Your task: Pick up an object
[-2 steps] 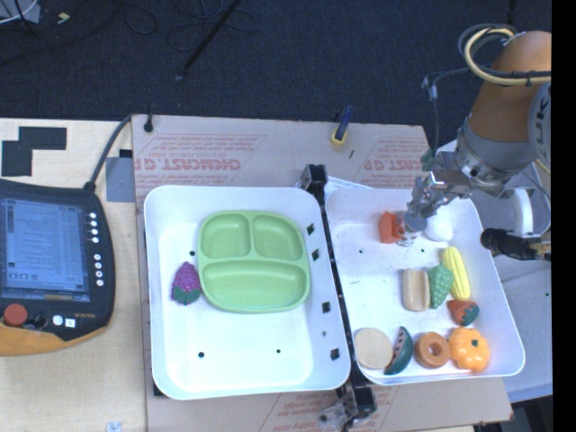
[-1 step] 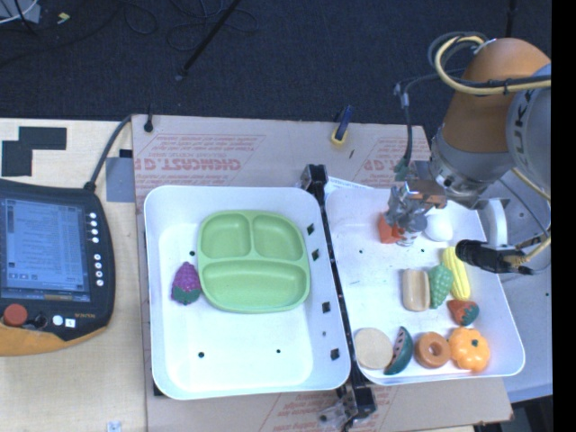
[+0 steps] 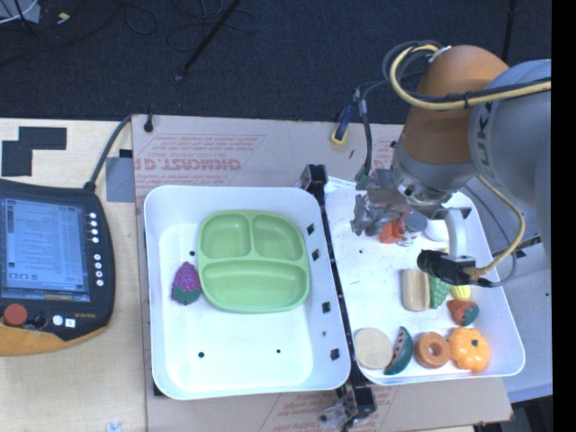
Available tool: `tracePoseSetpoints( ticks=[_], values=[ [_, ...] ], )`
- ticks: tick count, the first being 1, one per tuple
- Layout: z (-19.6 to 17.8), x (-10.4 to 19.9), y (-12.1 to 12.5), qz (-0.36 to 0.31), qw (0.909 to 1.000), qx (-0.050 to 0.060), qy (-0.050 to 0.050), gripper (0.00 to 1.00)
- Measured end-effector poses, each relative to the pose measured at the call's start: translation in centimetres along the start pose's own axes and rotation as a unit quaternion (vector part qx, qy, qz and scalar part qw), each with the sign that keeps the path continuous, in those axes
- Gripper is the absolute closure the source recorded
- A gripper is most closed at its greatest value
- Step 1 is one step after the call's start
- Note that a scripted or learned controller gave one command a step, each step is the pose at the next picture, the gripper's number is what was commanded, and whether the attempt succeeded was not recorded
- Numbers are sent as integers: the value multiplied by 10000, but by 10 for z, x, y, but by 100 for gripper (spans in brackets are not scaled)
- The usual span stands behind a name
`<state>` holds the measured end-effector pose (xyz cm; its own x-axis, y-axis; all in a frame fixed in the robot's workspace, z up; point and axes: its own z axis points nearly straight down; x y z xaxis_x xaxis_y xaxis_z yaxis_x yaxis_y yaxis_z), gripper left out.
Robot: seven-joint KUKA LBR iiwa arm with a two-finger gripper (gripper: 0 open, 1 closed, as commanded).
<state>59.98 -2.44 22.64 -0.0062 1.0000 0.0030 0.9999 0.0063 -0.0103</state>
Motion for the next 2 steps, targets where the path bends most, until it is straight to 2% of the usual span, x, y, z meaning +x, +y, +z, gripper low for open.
tracePoseSetpoints(
  ticks=[1,2],
  values=[
    [1,43,-6,7,10000,2,-7,100],
    [13,70,-12,15,10000,4,-13,100]
  ],
)
